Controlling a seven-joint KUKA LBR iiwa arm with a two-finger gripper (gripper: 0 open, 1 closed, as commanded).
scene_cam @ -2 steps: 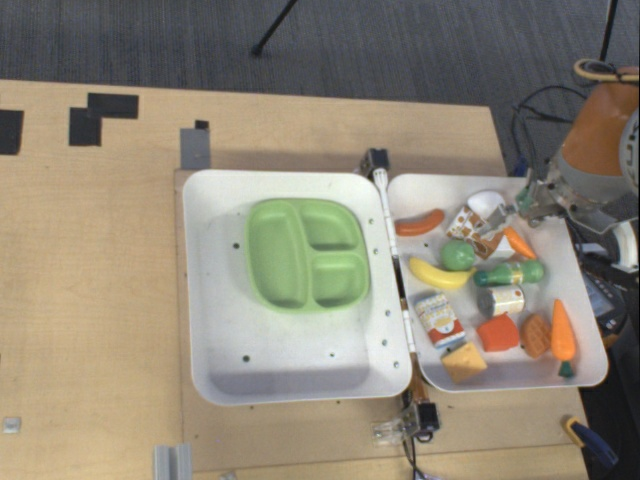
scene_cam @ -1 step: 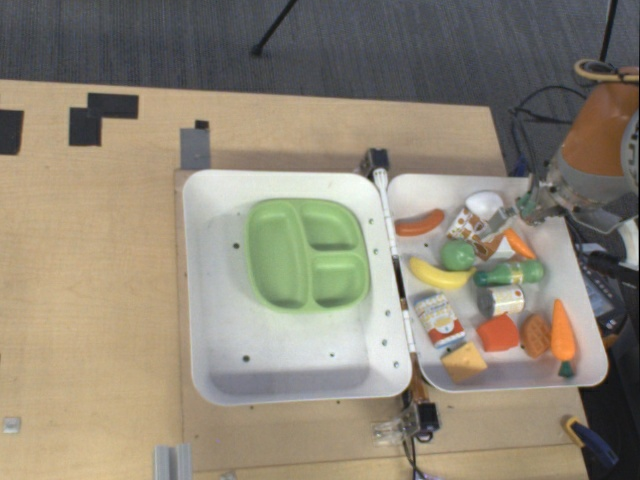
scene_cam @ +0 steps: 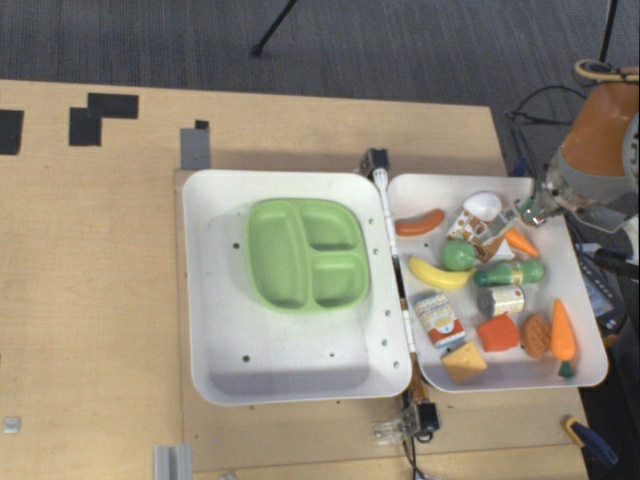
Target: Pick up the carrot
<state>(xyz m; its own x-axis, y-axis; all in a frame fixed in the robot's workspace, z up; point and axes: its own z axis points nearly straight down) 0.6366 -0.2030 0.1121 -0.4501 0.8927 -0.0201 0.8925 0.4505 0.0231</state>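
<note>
The arm (scene_cam: 600,133) comes in from the right edge of the camera view, its orange band showing broad and rounded near the top right, with grey casing just below it. From there the wrist slants down and to the left. The gripper (scene_cam: 530,213) sits at the end of the wrist, a small metallic piece pointing leftward and downward, low over the upper right part of the right-hand bin (scene_cam: 590,368).
</note>
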